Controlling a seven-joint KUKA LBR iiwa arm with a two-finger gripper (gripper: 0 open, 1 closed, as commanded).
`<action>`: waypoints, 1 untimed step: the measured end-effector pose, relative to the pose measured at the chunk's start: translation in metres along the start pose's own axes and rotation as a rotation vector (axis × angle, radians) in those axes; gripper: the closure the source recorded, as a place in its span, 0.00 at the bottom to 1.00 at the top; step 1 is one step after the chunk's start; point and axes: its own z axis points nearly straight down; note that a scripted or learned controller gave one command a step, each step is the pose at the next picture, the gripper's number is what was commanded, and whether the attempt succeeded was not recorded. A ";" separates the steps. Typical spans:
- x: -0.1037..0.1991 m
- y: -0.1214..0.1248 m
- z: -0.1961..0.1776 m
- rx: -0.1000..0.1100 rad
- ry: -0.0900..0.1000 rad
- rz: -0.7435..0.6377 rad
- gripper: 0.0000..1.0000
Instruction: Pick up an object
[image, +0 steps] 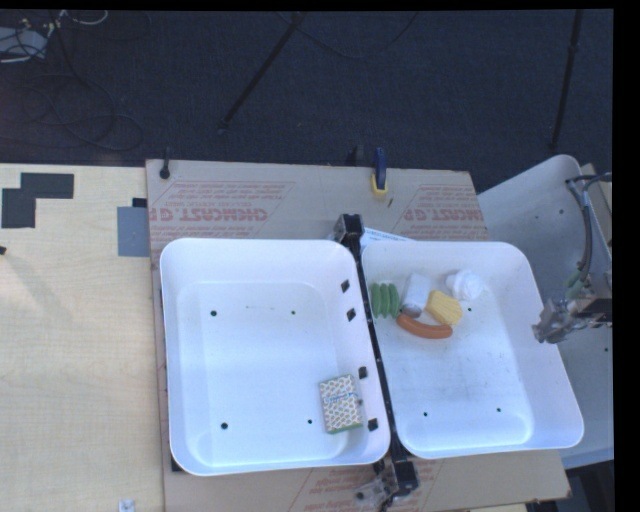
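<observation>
The right bin holds a cluster near its far left corner: a green ridged piece, a white cylinder, a yellow block, a crumpled white object and an orange-red sausage shape. A small patterned green box lies in the left bin, near its front right corner. My gripper shows as a small grey metal shape at the right bin's right rim, well away from the cluster.
A black divider with clips runs between the bins. Both bins rest on a cardboard sheet with a blue and yellow clamp at its far edge. A pale grey plate and a cable lie at the right.
</observation>
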 end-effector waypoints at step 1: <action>0.019 0.001 -0.083 -0.008 0.001 -0.008 1.00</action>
